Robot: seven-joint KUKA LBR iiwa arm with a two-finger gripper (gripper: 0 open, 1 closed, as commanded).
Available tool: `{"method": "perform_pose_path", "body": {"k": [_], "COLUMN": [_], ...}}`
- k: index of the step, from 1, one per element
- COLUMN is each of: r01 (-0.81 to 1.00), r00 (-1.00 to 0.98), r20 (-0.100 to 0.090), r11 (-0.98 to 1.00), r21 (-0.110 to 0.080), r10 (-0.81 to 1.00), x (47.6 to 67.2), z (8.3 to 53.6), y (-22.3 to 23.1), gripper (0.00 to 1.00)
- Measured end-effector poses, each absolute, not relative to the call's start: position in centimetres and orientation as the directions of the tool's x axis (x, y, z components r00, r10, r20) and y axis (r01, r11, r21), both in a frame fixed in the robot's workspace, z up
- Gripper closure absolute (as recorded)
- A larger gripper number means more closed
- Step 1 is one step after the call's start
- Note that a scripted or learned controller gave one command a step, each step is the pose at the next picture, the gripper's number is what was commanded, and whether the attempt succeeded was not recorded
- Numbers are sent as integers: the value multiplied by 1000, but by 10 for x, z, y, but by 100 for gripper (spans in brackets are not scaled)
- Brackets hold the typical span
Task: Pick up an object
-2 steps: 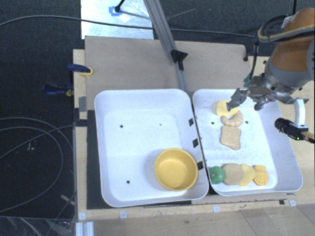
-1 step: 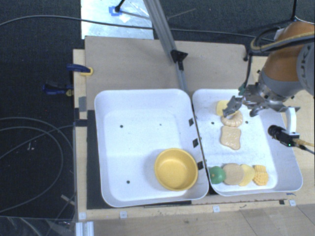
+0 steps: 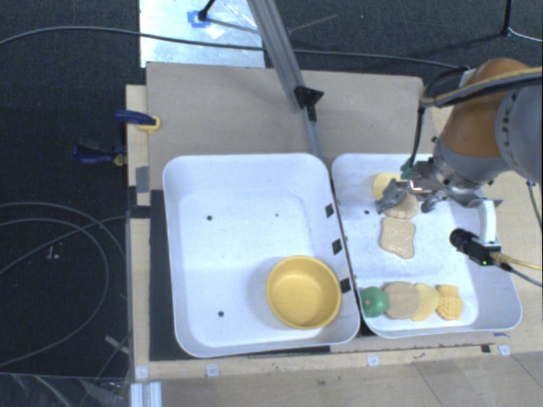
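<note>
Honestly, the thing it looked set to grab was the pale flat biscuit-shaped piece (image 3: pixel 396 237) lying in the right bin (image 3: pixel 509 308), a bit past the middle of it. The gripper (image 3: pixel 405 195) hung right over the far end of that piece, close beside a yellow lump (image 3: pixel 383 184). I couldn't tell whether the fingers were wide or narrow, since the grey metal blurred together at that angle. My guess was the piece was light toy food, stiff plastic or foam, smooth and a bit slippery, not fragile. Being so flat, it would've been awkward: best bet was pinching across the narrow waist, edge to edge. The yellow bowl (image 3: pixel 303 291) sat in the left bin (image 3: pixel 195 176), well away from the piece.
</note>
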State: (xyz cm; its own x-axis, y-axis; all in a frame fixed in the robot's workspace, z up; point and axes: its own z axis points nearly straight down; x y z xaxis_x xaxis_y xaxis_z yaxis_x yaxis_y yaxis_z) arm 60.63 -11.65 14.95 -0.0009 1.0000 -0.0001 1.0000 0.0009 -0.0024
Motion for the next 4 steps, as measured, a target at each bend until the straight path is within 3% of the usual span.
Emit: {"method": "perform_pose_path", "body": {"k": [1, 2, 4], "r01": [1000, 1000, 1000], "r00": [0, 0, -6], "r20": [0, -1, -1], "r11": [0, 0, 6], "r21": [-3, 3, 8], "r10": [1000, 1000, 1000], "x": [606, 607, 623], "z": [97, 111, 208], "y": [-116, -116, -107], "gripper": [0, 100, 100]}}
